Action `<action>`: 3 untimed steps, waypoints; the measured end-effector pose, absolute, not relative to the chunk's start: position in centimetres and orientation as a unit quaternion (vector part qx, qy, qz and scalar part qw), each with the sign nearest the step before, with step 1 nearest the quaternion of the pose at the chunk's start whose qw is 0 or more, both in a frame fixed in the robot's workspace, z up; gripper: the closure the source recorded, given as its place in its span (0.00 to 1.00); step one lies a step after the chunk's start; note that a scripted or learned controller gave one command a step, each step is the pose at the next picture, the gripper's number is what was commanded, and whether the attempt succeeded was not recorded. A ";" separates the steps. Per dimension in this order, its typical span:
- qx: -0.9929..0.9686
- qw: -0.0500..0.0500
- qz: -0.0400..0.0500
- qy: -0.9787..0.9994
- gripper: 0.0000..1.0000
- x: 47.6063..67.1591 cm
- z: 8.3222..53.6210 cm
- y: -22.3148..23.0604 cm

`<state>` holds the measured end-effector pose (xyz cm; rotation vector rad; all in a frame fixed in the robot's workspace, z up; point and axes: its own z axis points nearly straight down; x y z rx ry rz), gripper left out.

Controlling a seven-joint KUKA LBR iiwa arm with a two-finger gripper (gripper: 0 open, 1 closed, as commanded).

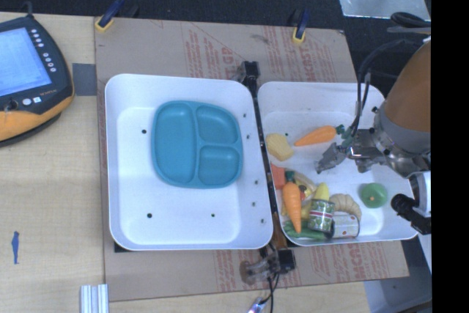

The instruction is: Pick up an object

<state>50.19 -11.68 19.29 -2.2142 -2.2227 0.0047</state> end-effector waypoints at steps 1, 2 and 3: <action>-0.705 0.001 0.001 -0.709 0.00 48.8 10.3 -10.5; -0.704 0.001 0.002 -0.710 1.00 48.9 11.3 -10.6; -0.704 0.001 0.002 -0.711 0.00 48.8 11.3 -10.6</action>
